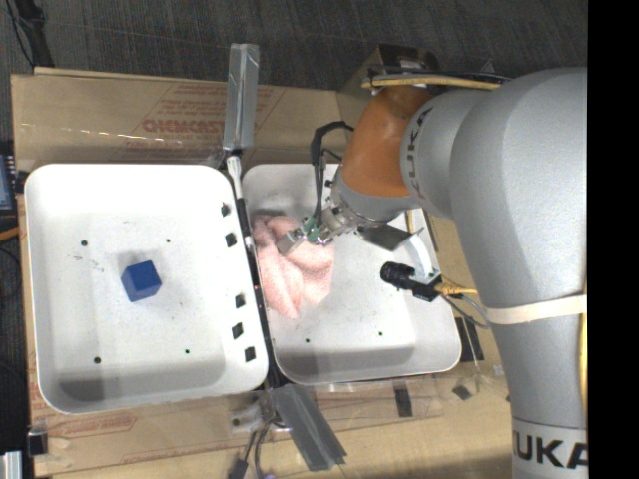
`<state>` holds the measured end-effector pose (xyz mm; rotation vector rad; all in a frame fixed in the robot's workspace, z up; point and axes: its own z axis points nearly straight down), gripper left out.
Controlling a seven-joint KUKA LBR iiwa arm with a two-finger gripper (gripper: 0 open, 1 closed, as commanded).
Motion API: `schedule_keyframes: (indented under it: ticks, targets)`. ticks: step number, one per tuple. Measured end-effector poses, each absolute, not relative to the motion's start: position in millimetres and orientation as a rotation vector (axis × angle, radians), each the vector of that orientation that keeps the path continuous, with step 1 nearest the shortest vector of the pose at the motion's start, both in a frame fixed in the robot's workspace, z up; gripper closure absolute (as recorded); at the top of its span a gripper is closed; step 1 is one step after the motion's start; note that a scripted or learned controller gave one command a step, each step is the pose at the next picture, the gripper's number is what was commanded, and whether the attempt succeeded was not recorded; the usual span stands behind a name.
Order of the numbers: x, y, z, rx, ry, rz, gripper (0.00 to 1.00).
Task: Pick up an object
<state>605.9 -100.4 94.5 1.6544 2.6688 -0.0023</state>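
Directly beneath the grey arm's two-finger pincer point(308, 234) lies a soft, crumpled pale-pink cloth point(290, 272), inside the right shallow white bin point(399, 352); whether the pincer is clenched cannot be told. Well off to its left, a small blue cube point(141, 279) sits in the left shallow white bin point(60, 367).

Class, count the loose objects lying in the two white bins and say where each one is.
2. A blue cube lies in the left bin; a pink cloth lies in the right bin, under the gripper. The arm may hide more.
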Motion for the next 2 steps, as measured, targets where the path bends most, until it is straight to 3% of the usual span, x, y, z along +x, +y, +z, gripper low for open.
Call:
schedule_keyframes:
  ticks: [1, 2]
  targets:
    - [561.2, -108.9, 94.5, 1.615, 2.691, 0.002, 0.0]
    - [550.1, -105.6, 94.6, 1.582, 2.709, 0.002, 0.0]
